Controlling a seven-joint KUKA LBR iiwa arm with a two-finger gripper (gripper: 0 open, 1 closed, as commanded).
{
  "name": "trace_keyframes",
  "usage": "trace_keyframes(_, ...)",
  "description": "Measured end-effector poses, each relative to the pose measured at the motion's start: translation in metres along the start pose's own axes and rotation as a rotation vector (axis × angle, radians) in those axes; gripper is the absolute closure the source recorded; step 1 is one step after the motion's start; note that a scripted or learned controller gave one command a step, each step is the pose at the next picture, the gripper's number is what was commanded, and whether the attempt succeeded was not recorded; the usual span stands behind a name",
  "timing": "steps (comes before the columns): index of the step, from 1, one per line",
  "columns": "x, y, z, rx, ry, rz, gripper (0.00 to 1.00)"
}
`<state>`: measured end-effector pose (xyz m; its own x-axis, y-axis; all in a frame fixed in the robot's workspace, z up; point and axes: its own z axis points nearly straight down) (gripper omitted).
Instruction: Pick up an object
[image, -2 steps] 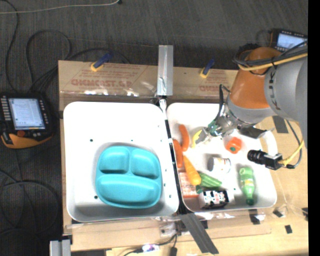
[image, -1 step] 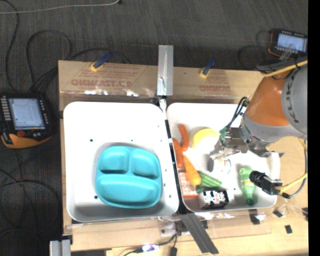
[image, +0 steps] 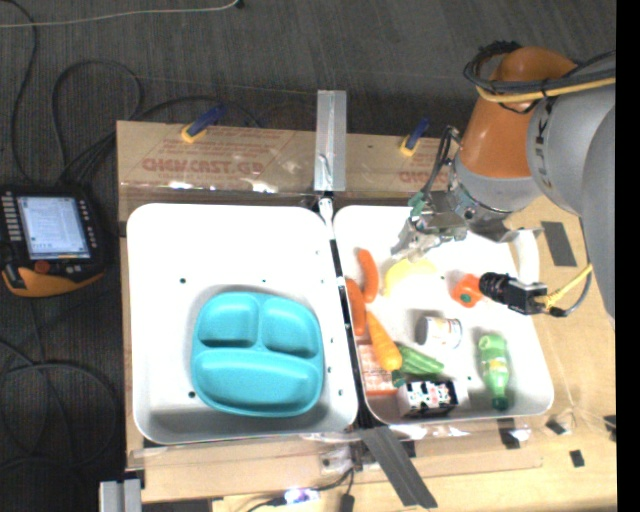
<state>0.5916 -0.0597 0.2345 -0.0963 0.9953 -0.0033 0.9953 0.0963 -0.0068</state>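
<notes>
Nearest the lens, at the front edge of my right bin (image: 540, 400), sits a small black box (image: 431, 396), and just beside it a green bottle (image: 494, 370) lying along the bin's right side. Behind those there's a carrot (image: 381, 343) with its green top (image: 418, 359), a small white can (image: 440, 330) on its side, and a slim orange piece (image: 368, 272) close to the divider. Over in the left bin (image: 160, 250), a blue sectioned tray (image: 258, 351) sits alone.

I'm working the far end of the right bin. My gripper (image: 428, 232) hangs over a pale yellow object (image: 410, 272), which lies just in front of and below my fingertips. Whether my fingers are spread or closed, I can't tell from this angle; the metalwork blurs together, and nothing shows between them. So nothing is picked yet, by my reckoning.

I judge this to be the approach step: lined up over a target, not yet committed. The yellow object looks like my pick, though the small orange-and-green piece (image: 464, 290) near my wrist cable is also within reach.

What's needed next is a clean drop straight down, fingers straddling the yellow object without nudging the slim orange piece beside it, then a firm close and a lift. It looks rounded, so it may slip.
</notes>
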Motion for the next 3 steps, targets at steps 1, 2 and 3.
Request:
trace_keyframes(1,-0.001,0.0,-0.005,0.008,-0.004,0.0,1.0)
trace_keyframes(2,-0.033,0.045,0.017,-0.002,-0.001,-0.275,1.0)
trace_keyframes(3,0.029,0.049,0.028,-0.001,0.003,-0.182,1.0)
